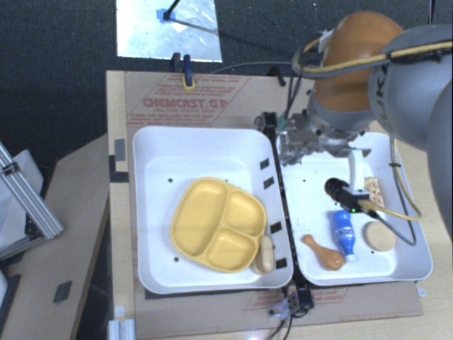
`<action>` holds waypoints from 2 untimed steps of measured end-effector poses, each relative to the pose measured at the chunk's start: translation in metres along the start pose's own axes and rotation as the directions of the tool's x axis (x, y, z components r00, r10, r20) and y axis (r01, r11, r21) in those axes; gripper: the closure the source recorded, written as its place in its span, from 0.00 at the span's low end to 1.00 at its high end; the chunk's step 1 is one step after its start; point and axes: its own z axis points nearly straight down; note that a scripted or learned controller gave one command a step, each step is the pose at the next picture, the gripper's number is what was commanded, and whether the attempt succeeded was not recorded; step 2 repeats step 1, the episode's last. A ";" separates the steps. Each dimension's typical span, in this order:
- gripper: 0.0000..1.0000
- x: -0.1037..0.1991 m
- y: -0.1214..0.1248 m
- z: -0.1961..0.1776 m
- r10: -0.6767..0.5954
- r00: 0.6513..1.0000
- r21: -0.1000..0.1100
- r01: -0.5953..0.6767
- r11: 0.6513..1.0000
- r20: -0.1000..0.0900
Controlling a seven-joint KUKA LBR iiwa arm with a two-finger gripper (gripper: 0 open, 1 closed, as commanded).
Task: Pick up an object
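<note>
**Tool [296, 149] at right bin's [315, 207] far left corner**

Whether the tool is open or closed, or grips anything, cannot be told. Toward that bin's front lie a toy drumstick [323, 253], a blue bottle [342, 234] and a round biscuit [380, 237]. The left bin [156, 190] holds a yellow divided plate [216, 222], with a bread roll [265, 253] touching it.

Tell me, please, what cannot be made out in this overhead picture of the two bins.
End effector, camera view: dark and blurred beneath the arm; whether it holds anything is unclear.
Tan patterned item, camera view: partly covered by arm fittings; identity unclear.
Right bin, camera view: far corner hidden behind the arm.
Beige piece beside the yellow plate: too small to identify.
</note>
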 end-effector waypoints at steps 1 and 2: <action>1.00 0.059 -0.006 0.019 0.001 1.000 0.001 -0.001 1.000 0.000; 1.00 0.059 -0.006 0.019 0.001 1.000 0.001 -0.001 1.000 0.000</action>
